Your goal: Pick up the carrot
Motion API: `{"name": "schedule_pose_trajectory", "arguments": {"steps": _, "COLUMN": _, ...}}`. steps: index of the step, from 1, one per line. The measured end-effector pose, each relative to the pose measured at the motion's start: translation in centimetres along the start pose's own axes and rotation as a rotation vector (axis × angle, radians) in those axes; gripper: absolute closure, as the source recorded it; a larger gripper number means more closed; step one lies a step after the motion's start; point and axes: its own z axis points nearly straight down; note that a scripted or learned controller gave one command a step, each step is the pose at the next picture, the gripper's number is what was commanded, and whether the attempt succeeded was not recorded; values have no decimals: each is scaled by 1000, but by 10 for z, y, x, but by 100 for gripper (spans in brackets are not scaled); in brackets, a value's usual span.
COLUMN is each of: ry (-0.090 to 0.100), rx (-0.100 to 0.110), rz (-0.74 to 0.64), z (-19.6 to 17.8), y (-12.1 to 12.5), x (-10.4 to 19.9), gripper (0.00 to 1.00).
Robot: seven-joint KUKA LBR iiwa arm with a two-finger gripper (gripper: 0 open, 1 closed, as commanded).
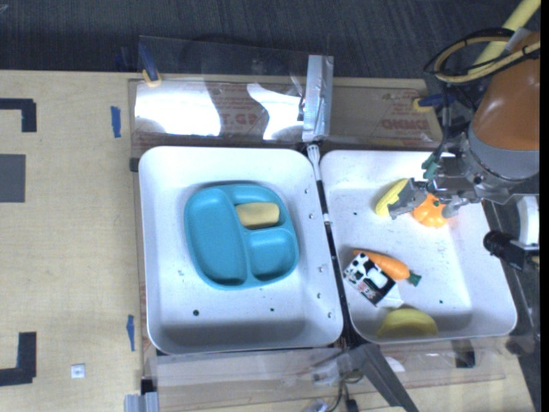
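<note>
Grey arm (506, 118) reaches in from right, claw (422, 197) lowered.

We see the arm (508, 114) as a rounded orange dome over a grey wrist, yellow and black cables (480, 50) looping behind it, and a small grey metal gripper (429, 191) with dark fittings.

red printing on cardboard (257, 114), too blurred to read
</note>
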Motion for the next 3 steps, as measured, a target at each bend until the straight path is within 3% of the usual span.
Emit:
{"name": "schedule_pose_trajectory", "arguments": {"steps": 1, "ry": -1, "rx": 1, "rz": -98, "z": 107, "y": -47, "x": -16, "gripper": 0}}
{"name": "schedule_pose_trajectory", "arguments": {"steps": 2, "ry": -4, "rx": -37, "rz": -169, "z": 143, "y": 1, "x": -36, "gripper": 0}}
{"name": "schedule_pose_trajectory", "arguments": {"steps": 3, "ry": -5, "rx": -12, "rz": -99, "z": 81, "y": 72, "x": -64, "gripper": 0}}
